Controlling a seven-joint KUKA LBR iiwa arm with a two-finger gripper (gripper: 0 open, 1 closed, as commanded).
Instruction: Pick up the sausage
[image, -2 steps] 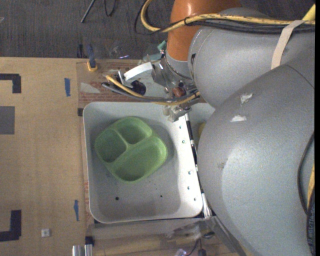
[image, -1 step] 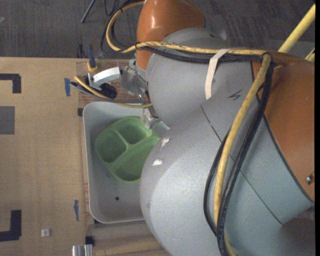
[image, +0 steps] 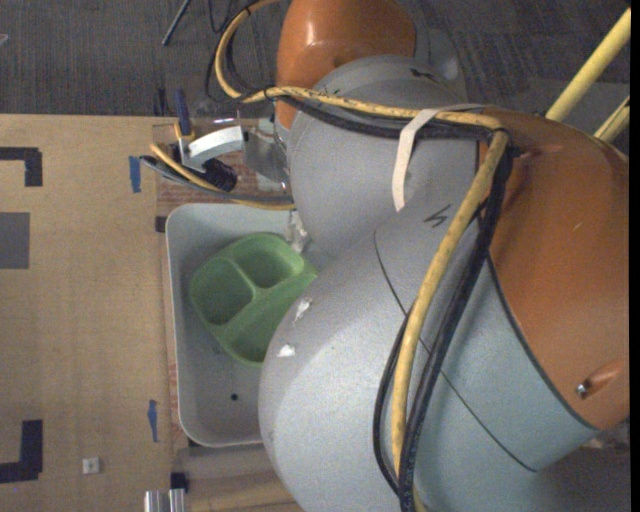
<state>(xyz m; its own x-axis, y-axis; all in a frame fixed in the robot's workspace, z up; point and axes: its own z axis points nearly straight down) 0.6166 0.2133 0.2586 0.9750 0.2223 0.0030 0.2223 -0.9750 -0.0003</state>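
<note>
The grey arm (image: 400, 300) with its orange bands covers most of the camera view and hides much of the bench. To its left, part of a white bin (image: 195, 390) shows, and in it lies a green two-compartment tray (image: 245, 290), partly covered by the arm. No sausage shows in the visible part of the bin or the tray. Near the bin's top edge, wrist hardware with cables and a white part (image: 215, 150) is in sight.
The wooden bench top (image: 80, 300) with black corner marks stretches to the left of the bin. Blue tape pieces (image: 135, 172) sit near the bin's edge. Yellow and black cables (image: 430, 330) run along the arm.
</note>
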